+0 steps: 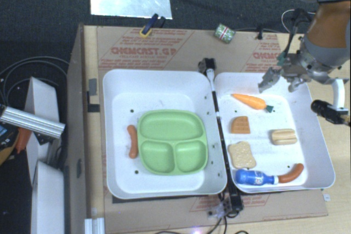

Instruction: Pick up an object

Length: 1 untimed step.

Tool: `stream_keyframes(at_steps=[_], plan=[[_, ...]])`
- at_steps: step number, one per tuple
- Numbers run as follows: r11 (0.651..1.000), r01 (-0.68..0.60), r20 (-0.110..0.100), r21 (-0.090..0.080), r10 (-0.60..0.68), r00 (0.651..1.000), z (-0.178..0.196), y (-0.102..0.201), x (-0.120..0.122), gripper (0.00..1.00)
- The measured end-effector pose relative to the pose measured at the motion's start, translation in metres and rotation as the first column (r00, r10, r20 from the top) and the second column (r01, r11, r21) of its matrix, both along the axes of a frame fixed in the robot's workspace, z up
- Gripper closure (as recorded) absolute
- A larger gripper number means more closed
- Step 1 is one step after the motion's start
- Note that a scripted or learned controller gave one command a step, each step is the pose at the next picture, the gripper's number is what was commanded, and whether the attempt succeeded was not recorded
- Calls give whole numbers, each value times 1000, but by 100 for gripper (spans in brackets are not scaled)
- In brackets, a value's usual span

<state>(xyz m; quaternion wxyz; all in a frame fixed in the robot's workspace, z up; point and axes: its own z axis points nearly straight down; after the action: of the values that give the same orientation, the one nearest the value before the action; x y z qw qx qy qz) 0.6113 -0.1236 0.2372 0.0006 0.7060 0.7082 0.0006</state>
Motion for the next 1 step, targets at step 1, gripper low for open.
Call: stream_keyframes(at_steps=[1], plan=[[1000,2,-2,0,-2,1000,-60,19,-63,0]])
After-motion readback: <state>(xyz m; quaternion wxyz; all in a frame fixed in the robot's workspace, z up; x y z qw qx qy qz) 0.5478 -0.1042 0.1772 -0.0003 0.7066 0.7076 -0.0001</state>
